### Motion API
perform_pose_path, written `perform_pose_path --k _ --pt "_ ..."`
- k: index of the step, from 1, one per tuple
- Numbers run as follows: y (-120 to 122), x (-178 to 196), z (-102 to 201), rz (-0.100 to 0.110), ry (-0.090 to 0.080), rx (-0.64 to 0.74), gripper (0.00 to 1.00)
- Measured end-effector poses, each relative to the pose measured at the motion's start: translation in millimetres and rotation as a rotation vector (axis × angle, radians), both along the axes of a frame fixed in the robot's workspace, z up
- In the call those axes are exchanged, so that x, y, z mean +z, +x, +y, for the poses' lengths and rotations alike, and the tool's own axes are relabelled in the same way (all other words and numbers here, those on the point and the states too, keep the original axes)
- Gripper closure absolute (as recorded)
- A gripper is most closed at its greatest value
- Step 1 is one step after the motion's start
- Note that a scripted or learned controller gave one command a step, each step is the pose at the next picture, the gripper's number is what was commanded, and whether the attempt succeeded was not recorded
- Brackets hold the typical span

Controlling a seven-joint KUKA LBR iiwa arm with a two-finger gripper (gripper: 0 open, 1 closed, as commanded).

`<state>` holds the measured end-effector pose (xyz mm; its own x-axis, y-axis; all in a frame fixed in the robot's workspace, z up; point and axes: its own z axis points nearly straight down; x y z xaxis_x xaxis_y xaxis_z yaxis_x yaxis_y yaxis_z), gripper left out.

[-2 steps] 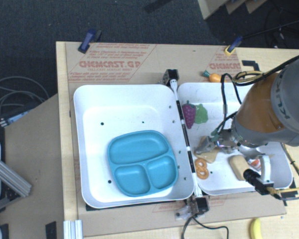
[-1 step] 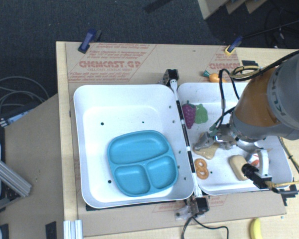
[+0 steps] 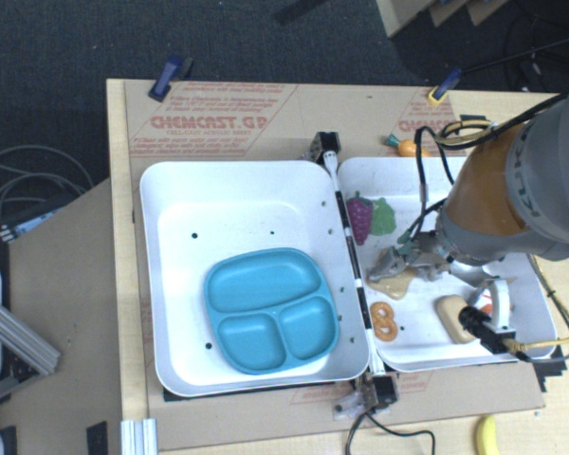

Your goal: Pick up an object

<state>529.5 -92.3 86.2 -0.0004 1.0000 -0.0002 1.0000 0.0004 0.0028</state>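
Note:
The right bin [image 3: 391, 172] holds a purple grape bunch [image 3: 360, 218] beside a green piece [image 3: 385, 216]. It also holds an orange pretzel [image 3: 383, 318], a tan bread-like piece [image 3: 451, 317] and a small red-and-white item [image 3: 485, 301]. My gripper [image 3: 405, 257] is low over the bin's left middle, just below the grapes. A flat tan object [image 3: 392, 283] lies directly beneath its tip, partly covered by it. The view does not show whether they touch. The grey arm with its orange band [image 3: 484, 192] covers the bin's right side.
The left bin [image 3: 171, 197] holds a blue three-compartment plate [image 3: 268, 308]. The bins' touching rims run down at about x=385. A small orange item [image 3: 408, 146] lies behind the right bin. A yellow object [image 3: 486, 436] sits at the bench's front edge.

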Motion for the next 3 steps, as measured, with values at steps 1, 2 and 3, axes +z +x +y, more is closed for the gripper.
perform_pose_path --k 1,2,3 --pt "1.1 10.5 0.0 -0.005 -0.001 0.000 1.00" --pt "0.9 10.4 0.1 -0.004 -0.001 0.000 0.00" --pt "-0.2 0.5 0.2 -0.001 0.001 -0.001 0.00"
